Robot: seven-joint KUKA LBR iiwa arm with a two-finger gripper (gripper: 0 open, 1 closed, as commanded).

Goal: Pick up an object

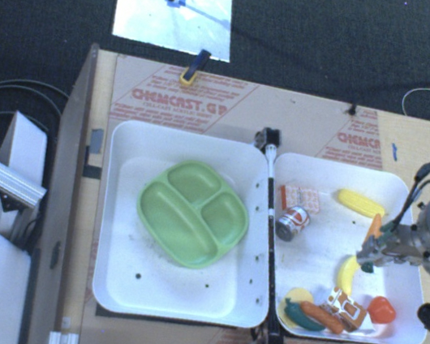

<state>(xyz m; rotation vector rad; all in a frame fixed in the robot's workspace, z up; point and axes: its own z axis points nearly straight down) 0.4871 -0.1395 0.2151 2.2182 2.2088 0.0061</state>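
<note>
Pincer (367, 260) low in rt bin (338, 174), just above banana (348, 274); open/closed — can't tell.

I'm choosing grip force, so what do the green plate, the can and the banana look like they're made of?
Green plate: probably moulded plastic, matte, one even colour with soft rounded dividers. Can: likely thin metal, with a silvery end and a red printed label. Banana: looks like smooth plastic toy food, uniformly yellow with no marks, though real fruit can't be ruled out.
</note>
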